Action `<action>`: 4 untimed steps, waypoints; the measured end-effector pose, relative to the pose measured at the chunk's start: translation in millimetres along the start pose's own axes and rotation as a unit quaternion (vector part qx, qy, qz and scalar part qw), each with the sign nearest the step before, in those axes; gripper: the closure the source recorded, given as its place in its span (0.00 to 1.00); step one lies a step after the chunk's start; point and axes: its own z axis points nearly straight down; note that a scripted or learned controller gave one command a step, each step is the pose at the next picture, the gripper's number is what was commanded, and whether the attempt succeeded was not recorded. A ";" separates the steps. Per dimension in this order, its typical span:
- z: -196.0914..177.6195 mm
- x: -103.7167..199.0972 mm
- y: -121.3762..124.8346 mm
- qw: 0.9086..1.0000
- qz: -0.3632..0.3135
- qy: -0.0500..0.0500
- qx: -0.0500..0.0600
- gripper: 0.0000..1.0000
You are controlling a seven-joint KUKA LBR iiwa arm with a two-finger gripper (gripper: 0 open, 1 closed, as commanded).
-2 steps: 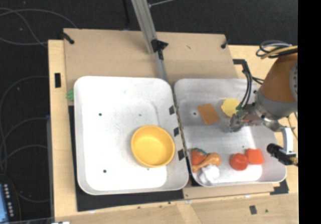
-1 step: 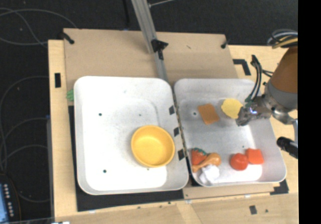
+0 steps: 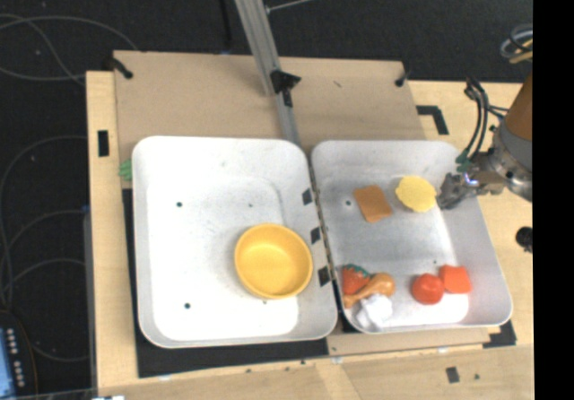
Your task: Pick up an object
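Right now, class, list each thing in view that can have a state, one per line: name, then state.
yellow bowl: upright in the left bin
yellow round piece: lying flat in the right bin, beside the gripper
tan block: lying flat
red ball: touching the orange block

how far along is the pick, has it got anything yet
Nothing looks picked yet. Done: the hand has reached into the right bin and sits beside the yellow round piece. In hand: nothing visible; that piece lies on the bin floor. Left: the grasp and lift. The tan block, red pieces and yellow bowl lie untouched.
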 end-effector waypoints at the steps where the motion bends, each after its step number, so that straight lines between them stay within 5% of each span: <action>1: -6.3 45.1 -3.6 1.000 -0.002 0.002 0.003 1.00; 4: -21.5 191.9 7.6 1.000 0.000 0.002 0.004 1.00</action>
